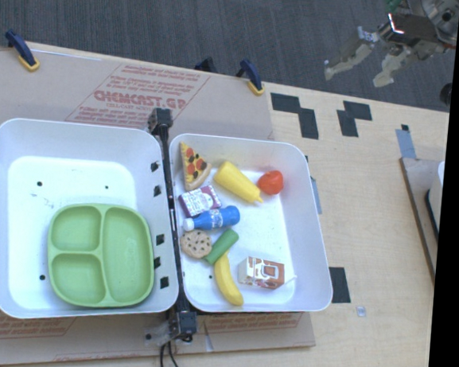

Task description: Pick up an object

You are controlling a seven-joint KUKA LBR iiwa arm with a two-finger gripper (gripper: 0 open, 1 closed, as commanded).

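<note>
Two shallow white bins sit side by side. At the view's one o'clock, well away from both, the gripper [370,63] hangs with its pale fingers [341,65] spread wide, holding nothing. The right bin [313,250] contains a pizza-slice toy [192,165], yellow bottle [238,182], red tomato [270,181], blue-and-white bottle [214,218], cookie [195,244], green stick [223,246], yellow banana [228,282] and small carton [263,273]. At eight o'clock, the left bin [24,153] holds a green three-compartment plastic tray [100,254].
</note>
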